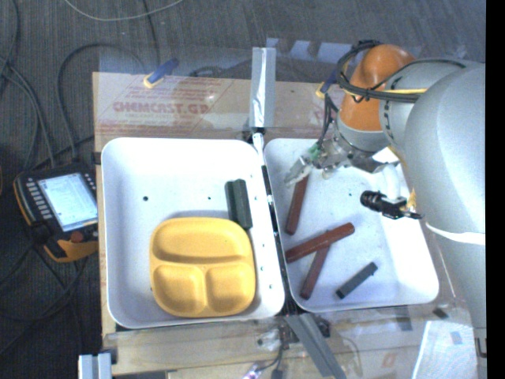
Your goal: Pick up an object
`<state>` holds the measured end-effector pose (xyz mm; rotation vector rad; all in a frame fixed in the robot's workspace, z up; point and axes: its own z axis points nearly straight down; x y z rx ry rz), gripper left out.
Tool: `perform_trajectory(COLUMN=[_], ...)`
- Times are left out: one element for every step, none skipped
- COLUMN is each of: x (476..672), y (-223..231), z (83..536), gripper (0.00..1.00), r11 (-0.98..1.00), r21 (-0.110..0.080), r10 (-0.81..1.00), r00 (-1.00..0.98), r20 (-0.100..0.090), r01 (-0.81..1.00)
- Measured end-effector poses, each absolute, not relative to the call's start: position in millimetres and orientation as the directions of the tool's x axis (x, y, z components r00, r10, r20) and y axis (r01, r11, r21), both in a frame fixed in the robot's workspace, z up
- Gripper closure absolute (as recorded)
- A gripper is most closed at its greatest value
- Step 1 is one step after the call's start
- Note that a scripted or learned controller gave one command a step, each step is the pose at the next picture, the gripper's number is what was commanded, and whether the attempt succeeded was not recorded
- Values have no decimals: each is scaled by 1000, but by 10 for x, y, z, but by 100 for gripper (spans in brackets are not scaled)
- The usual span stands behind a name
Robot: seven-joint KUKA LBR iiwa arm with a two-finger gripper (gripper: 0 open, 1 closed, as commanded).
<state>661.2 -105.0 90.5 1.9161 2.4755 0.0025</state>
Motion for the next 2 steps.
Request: perform_trajectory(x=[6625, 6548], y=[-1053, -746], z=[1022, 2087], gripper=[100, 100], r11=[252, 185], r21=[11, -1], r10=[968, 983], r00=[-252, -185], r20=[-13, -3], r01=[968, 983])
